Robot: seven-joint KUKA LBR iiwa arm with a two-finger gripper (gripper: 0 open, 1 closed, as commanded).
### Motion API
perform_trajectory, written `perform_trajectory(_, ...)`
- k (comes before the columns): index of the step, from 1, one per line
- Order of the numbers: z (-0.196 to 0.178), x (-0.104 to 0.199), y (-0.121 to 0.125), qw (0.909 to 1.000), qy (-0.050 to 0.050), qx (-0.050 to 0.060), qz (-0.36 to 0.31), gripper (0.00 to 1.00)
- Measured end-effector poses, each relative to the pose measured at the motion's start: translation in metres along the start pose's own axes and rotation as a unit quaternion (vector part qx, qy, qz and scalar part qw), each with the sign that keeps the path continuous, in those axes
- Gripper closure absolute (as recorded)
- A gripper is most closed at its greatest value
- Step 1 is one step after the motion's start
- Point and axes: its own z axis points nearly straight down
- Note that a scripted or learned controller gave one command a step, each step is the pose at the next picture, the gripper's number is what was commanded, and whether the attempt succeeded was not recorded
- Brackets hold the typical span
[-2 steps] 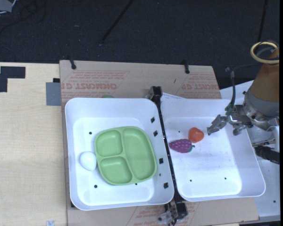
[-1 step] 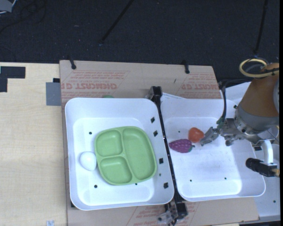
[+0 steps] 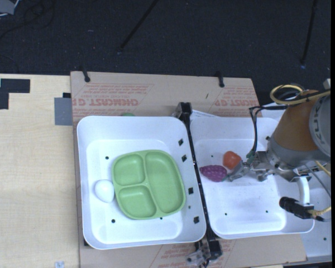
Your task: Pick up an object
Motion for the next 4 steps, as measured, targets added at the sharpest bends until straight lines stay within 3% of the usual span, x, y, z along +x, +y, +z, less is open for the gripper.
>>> perform_trajectory(1, -0.013, -0.001, 0.001, 1.0000, 0.000, -0.001, 0.002, 1.00)
perform_trajectory(3, -0.119, -0.008, -0.006, 1.0000, -0.002, -0.005, 0.000, 1.00)
perform_trajectory(4, -0.154, -0.009, -0.006, 1.0000, -0.002, -0.005, -0.001, 1.00)
